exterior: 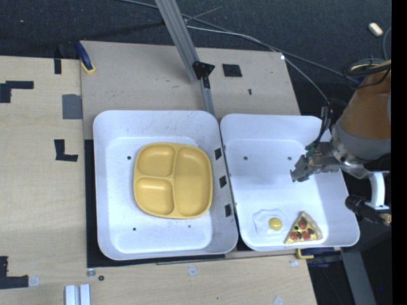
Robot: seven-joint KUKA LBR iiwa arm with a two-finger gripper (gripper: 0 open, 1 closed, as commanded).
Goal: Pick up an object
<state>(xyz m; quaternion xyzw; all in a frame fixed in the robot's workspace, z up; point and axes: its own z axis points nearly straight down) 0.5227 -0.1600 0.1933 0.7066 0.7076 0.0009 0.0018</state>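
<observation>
A toy fried egg (269, 222) lies near the front of the right bin (267, 132), with a toy pizza slice (304, 228) just to its right. A yellow three-compartment plate (172, 180) sits in the middle of the left bin (114, 170). My gripper (300, 172) hangs over the right side of the right bin, above and behind the pizza slice. Nothing shows between its fingers, and their state is not visible.
A grey metal pole (181, 33) slants in from the top to the gap between the bins. Cables (299, 68) run over the bench behind the right bin. Black tape marks dot the wooden bench at the left.
</observation>
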